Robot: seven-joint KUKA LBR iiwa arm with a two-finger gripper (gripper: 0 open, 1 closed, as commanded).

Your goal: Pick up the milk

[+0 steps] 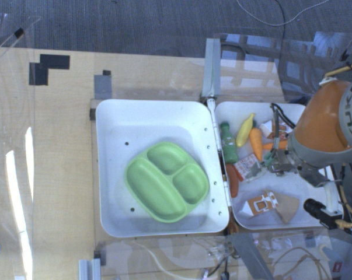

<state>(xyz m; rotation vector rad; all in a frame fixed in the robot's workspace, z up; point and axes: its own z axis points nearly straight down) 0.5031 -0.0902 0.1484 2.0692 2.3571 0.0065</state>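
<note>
While the arm [330, 118] reaches in over the right bin [292, 221], its end effector [273, 161] sits low near that bin's centre, and how far it is open cannot be told from this view. The milk [272, 205], a small brown-and-white carton, lies on its side on the bin floor in the near part of the right bin, apart from the end effector and nearer the camera than it. Its long axis runs roughly across the bin, tilted slightly, with the brown gabled end toward the bin's right wall and the printed white end toward the divider between the bins. Farther back in the right bin, along its left wall, lie a green bottle [228, 142], a banana [244, 130] and a carrot [256, 144]; a red-and-white packet [246, 167] rests just beside the end effector, and a reddish-brown item [233, 183] lies by the left wall below the bottle. The left bin [114, 127] holds a green divided plate [167, 181]. Both bins stand on the pale wooden worktop [47, 174].
</note>
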